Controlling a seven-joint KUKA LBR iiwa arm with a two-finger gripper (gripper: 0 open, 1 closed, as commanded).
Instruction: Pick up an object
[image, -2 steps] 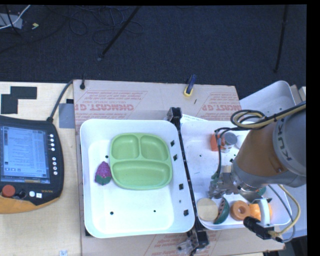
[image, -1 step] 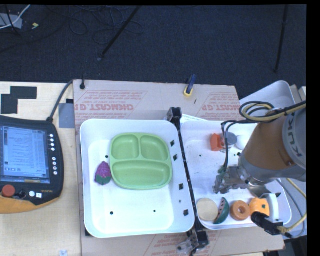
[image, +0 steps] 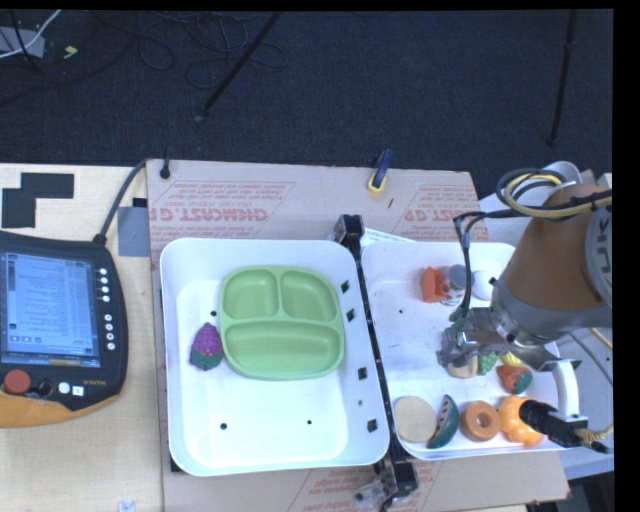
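Camera view showed the gripper (image: 463, 350) low in the right bin (image: 400, 300), among toy foods (image: 480, 420) crowded at its near right side, probably to reach one. Whether it pinched anything I could not tell. A green tray (image: 280, 322) lay in the left bin (image: 190, 420).

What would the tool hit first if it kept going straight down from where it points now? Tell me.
Most likely the small beige and green toy pieces lying on the right bin's floor right under the tool. Depth is hard to judge from this slanted view, so it may already touch them.
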